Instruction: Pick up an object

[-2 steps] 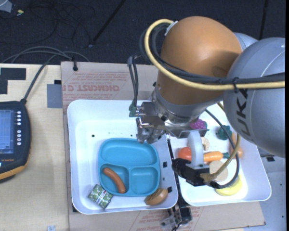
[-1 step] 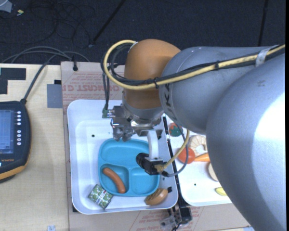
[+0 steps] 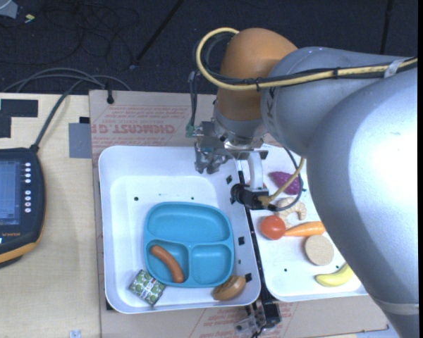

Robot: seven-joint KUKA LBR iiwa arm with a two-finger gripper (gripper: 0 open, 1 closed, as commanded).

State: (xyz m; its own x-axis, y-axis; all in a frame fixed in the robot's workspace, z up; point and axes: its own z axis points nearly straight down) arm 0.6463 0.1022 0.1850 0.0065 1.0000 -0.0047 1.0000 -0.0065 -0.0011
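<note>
My claw [image 3: 210, 162] is hanging over the left bin's [image 3: 120, 189] far edge.
Sausage [image 3: 167, 262] is lying diagonally well below it; grip state, I cannot tell.

Readable text from my station: one printed line only.
On the cardboard sheet [image 3: 148, 122] under the bins I see red lettering, upside down and mirrored to me; I can't make out the words.
</note>
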